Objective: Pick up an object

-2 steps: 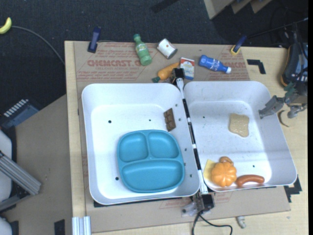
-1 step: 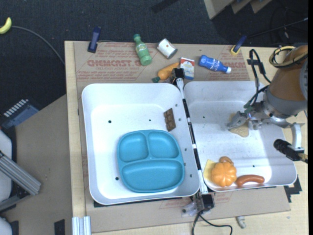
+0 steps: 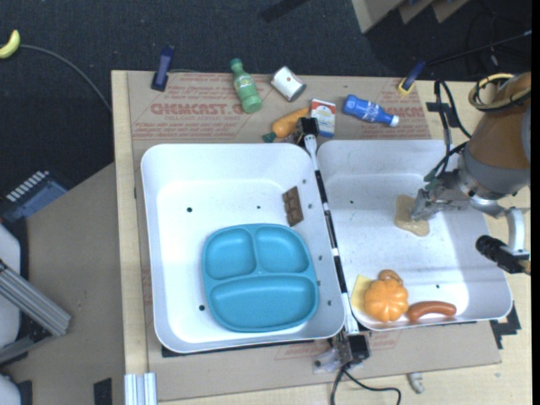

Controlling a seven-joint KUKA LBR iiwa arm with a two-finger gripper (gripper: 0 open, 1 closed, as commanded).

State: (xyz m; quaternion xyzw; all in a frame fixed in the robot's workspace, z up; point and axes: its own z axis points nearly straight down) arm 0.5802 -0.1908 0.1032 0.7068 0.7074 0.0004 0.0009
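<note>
1. Camera view, slanted down over two white bins.
2. Gripper [image 3: 424,207] low in the right bin [image 3: 371,171], at a tan slice-like object [image 3: 413,218]; open or clenched, cannot tell.
3. Orange pumpkin [image 3: 386,299] and sausage [image 3: 432,311] at that bin's near edge.
4. Blue divided plate [image 3: 259,277] and brown chocolate piece [image 3: 292,206] in the left bin [image 3: 194,175].

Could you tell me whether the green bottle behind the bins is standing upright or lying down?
Lying down. The green bottle rests on its side on the brown board, outside both bins, cap pointing away from them.
</note>
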